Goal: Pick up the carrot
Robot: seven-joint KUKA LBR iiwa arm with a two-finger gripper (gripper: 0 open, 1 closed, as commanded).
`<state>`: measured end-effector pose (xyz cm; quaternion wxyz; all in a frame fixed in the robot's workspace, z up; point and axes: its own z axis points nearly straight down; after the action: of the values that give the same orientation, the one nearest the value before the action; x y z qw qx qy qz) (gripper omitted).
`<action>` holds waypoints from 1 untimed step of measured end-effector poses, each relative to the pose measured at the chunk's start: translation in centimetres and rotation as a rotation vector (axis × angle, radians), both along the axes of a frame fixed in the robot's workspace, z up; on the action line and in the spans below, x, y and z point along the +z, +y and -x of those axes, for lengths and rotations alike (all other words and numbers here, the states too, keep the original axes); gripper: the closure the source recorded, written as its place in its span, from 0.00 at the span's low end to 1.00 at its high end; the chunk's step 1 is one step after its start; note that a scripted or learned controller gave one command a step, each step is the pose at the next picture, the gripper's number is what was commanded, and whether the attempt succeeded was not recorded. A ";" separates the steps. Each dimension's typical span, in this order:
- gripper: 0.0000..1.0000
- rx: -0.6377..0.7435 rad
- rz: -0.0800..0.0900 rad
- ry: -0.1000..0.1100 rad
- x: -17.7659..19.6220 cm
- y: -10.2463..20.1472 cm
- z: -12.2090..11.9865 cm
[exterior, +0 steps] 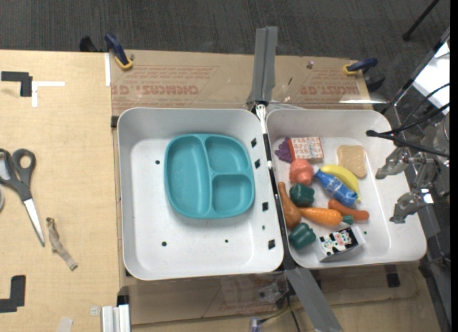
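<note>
The carrot is orange and tapered. It lies flat in the front half of the right bin, between two green peppers and other toy food. My gripper hangs over the right side of that bin, about a hand's width to the right of the carrot. Its fingers stand apart with nothing between them.
Around the carrot lie a brown-orange sausage shape, green peppers, a blue bottle, a banana, a bread slice and a black-and-white carton. The left bin bears a teal divided plate. Scissors lie on the bench at left.
</note>
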<state>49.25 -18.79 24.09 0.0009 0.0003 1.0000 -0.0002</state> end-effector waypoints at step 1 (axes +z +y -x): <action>0.00 -0.216 -0.001 0.000 -11.5 4.3 1.4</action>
<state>47.85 -14.52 12.60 0.0008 0.1080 0.9941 0.0000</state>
